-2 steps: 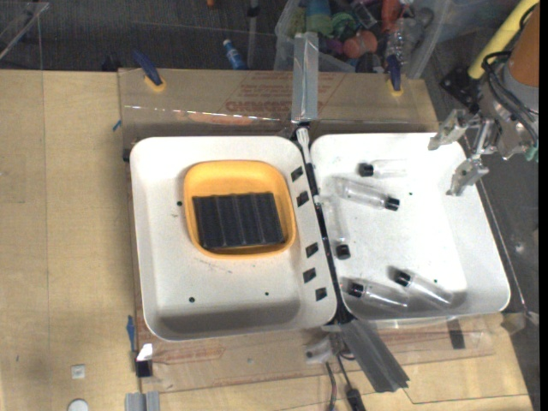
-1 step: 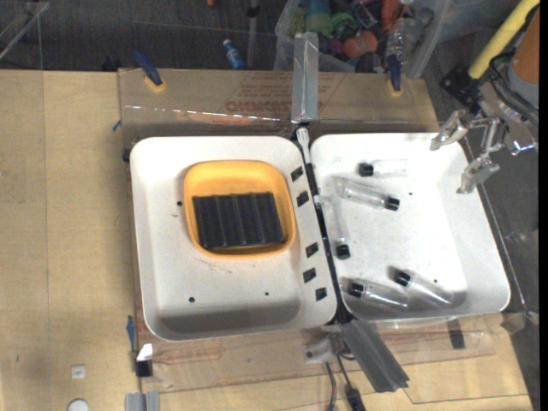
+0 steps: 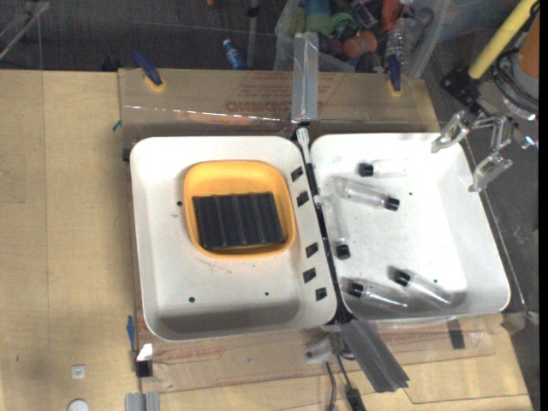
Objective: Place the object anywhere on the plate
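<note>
An orange plate (image 3: 199, 181) sits in the left bin (image 3: 158, 229), and a dark ridged slab (image 3: 238, 219) lies on it. Several clear tubes with black caps lie loose in the right bin (image 3: 445, 221): one near the back (image 3: 370, 170), one below it (image 3: 370, 197), a short one by the divider (image 3: 341, 249), and two at the front (image 3: 375, 294) (image 3: 421, 288). My gripper (image 3: 468, 152) hangs at the right bin's back right corner, above the rim. It is open, with nothing between its fingers, and stands well apart from the tubes.
A metal divider (image 3: 310, 221) with black clips runs between the two bins. Behind the bench, a clear box of coloured toys (image 3: 360, 11) stands at the back. A yellow bar (image 3: 505, 24) slants in at the top right. Wooden bench surface (image 3: 60, 229) surrounds the bins.
</note>
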Available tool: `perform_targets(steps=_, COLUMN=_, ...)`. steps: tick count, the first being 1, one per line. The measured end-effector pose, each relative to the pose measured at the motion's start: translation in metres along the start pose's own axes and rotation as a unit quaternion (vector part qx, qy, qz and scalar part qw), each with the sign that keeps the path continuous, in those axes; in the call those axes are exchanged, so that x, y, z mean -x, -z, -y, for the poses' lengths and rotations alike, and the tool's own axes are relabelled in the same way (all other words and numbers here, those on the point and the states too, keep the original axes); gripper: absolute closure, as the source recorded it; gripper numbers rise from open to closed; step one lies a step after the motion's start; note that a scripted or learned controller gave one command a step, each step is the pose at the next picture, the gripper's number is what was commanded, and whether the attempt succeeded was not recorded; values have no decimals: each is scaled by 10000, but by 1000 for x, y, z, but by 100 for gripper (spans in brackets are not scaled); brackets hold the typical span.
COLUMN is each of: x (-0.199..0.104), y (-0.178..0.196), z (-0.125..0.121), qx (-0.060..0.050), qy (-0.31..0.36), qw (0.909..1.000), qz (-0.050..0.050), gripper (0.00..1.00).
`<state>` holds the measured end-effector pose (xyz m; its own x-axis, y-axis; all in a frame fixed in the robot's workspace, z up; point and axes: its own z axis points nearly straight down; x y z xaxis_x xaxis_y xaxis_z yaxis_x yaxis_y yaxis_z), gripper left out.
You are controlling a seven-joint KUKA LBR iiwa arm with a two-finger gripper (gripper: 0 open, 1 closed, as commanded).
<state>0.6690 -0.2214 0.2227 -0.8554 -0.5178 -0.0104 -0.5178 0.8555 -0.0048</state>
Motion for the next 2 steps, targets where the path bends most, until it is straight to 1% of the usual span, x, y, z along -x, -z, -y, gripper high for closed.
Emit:
perform_targets(steps=1, x=3, y=12, z=-4, qx=6, qy=1402, qw=9901, qz=1, gripper=0)
perform_targets(steps=2, x=0, y=2, z=0, qx=22, qy=3041, qw=9526, qz=-2, gripper=0)
